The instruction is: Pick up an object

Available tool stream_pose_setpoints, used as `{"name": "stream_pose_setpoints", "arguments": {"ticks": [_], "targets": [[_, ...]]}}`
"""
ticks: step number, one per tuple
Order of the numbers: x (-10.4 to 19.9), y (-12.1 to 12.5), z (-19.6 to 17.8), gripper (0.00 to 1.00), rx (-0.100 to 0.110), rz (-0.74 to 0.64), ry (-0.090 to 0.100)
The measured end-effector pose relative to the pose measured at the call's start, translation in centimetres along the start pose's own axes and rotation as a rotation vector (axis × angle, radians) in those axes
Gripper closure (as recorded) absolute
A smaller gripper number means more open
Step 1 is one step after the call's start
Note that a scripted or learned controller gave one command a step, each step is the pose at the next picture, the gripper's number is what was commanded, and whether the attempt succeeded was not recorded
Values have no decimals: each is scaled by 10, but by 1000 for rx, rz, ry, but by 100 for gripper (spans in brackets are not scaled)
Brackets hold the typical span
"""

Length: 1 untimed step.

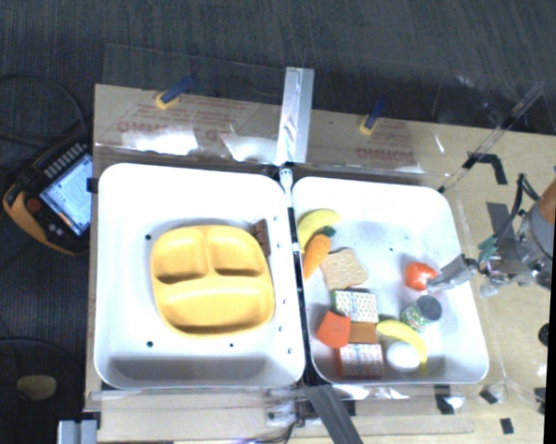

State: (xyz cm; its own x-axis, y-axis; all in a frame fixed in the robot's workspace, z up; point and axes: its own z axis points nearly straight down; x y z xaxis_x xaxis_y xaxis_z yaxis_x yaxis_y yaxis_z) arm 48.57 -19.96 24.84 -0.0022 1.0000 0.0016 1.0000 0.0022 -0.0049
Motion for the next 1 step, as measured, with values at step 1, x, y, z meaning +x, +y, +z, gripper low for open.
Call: {"name": "stream_pose_setpoints", "arguments": {"ticks": [1], "targets": [[-14, 61, 126, 0, 1, 52, 2]]}}
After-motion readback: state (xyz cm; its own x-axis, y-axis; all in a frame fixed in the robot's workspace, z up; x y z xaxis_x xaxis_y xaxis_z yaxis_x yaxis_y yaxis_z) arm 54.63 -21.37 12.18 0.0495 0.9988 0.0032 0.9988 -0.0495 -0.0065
